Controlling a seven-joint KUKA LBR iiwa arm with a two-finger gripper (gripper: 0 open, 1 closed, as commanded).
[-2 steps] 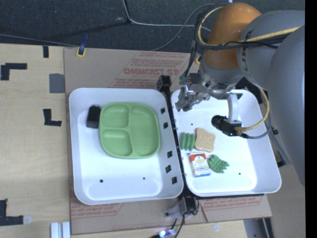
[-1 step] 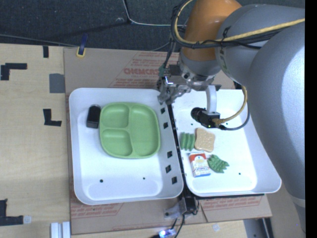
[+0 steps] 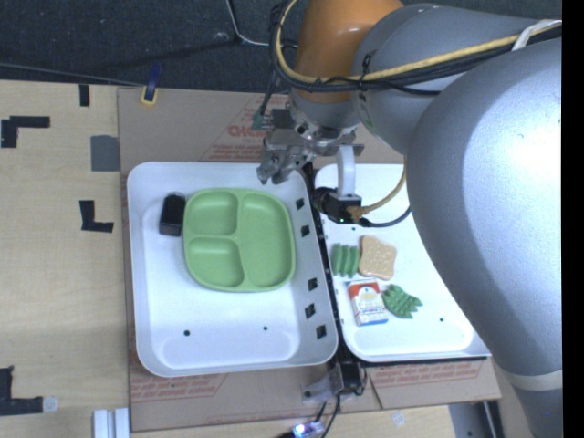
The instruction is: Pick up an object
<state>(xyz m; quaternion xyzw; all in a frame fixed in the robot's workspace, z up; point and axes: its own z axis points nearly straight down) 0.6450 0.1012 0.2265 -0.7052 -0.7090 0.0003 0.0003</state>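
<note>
My gripper [image 3: 278,167] over left bin [image 3: 151,272] rim; grip state unclear. Cardboard [image 3: 182,121] on wood bench [image 3: 55,272], dark backdrop.

A pale wood-grain tabletop [image 3: 55,272] fills the left of the frame, marked with short black tape pieces (angled and straight) and one grey square patch [image 3: 105,151]. A flat brown cardboard sheet [image 3: 196,121] with red print lies across its middle. Along the top runs a dark carpeted floor [image 3: 109,16], dimly lit.
</note>
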